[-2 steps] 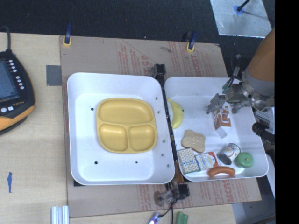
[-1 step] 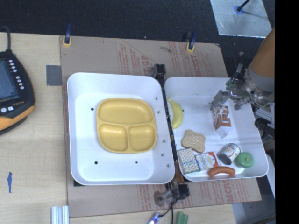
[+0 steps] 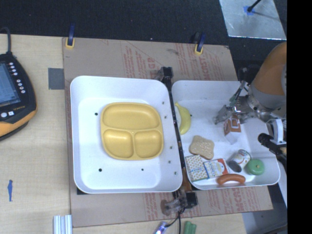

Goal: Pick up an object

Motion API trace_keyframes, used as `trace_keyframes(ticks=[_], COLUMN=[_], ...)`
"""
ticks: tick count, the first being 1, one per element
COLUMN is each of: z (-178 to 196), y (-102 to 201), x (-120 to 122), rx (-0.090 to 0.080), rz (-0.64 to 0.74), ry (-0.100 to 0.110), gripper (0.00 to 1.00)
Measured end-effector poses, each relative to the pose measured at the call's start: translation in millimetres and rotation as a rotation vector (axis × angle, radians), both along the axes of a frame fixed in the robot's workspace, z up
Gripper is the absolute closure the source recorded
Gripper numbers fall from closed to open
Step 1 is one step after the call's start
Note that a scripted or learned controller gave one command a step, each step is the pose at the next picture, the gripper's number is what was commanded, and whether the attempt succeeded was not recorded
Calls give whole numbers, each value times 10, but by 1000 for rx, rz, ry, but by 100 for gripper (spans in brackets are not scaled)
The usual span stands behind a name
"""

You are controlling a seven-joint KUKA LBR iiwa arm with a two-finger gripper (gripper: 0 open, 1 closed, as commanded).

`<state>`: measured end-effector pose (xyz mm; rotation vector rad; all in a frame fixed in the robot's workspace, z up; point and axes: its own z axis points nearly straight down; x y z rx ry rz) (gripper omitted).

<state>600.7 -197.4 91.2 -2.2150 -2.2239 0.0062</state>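
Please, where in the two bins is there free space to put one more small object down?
Free: the left white bin's floor around the yellow divided plate, and the right white bin's far strip behind the yellow banana. Crowded: its near edge, from the patterned cards to the green lid.

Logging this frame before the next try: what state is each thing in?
gripper: low in the right bin, above a small brown packet
yellow divided plate: flat in the left bin, upright
banana: against the right bin's left wall
toast slice: flat
hot dog: by the front wall
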Motion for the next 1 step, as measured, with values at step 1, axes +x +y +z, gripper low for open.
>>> trace_keyframes(ticks=[1], z=[111], y=[-9], x=[6], rx=[-1], rz=[1], ry=[0], gripper=[100])
